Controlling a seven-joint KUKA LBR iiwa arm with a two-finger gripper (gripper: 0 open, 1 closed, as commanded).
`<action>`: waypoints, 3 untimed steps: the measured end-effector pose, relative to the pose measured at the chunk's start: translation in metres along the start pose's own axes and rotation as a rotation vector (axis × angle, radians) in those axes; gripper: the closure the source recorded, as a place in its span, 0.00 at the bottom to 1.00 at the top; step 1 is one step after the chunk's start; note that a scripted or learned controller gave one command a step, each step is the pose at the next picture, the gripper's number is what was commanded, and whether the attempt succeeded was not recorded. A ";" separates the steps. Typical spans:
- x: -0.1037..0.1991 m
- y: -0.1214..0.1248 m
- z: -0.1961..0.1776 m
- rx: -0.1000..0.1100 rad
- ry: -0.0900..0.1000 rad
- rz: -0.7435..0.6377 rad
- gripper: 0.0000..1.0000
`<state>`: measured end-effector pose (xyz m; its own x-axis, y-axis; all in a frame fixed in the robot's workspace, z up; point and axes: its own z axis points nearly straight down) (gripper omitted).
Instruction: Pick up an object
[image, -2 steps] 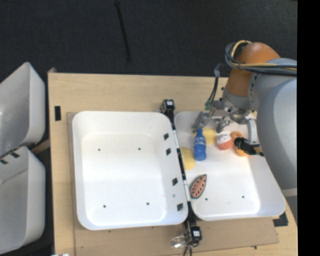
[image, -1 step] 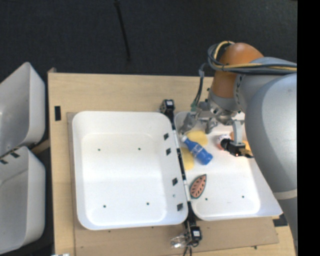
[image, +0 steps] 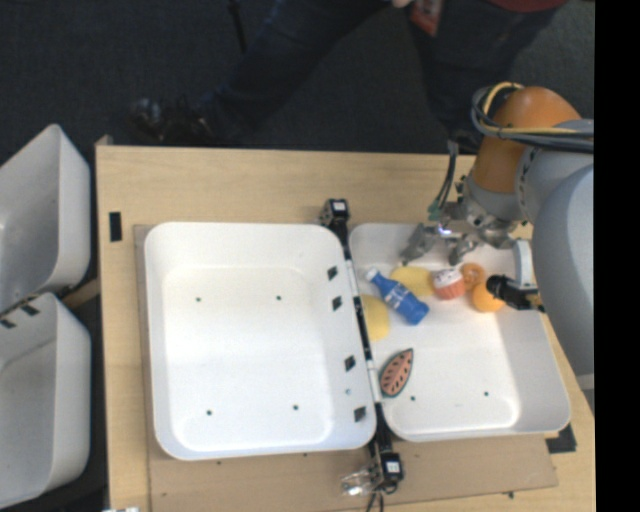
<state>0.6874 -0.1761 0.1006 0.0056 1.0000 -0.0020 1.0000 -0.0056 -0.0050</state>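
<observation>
Hovering at the right bin's (image: 540, 400) far edge, the gripper (image: 444, 243) spreads its fingers, nothing between them, apparently to straddle the yellow piece (image: 408, 277) and blue bottle (image: 398, 297) clustered just below.

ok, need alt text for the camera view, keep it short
A grey robot arm with an orange band reaches in from the right, its tool hovering over the far end of the right bin, which holds a blue bottle, yellow pieces, a small orange-red object, an orange toy and a brown oval item. The left bin sits alongside on the wooden bench.
</observation>
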 end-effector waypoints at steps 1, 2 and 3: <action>0.069 -0.044 -0.002 -0.008 -0.007 -0.008 0.00; 0.077 -0.004 0.000 0.004 -0.001 -0.010 0.00; 0.023 -0.087 -0.046 -0.005 -0.002 0.002 0.00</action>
<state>0.6011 -0.1526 0.1466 0.0071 1.0000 -0.0044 1.0000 -0.0071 -0.0005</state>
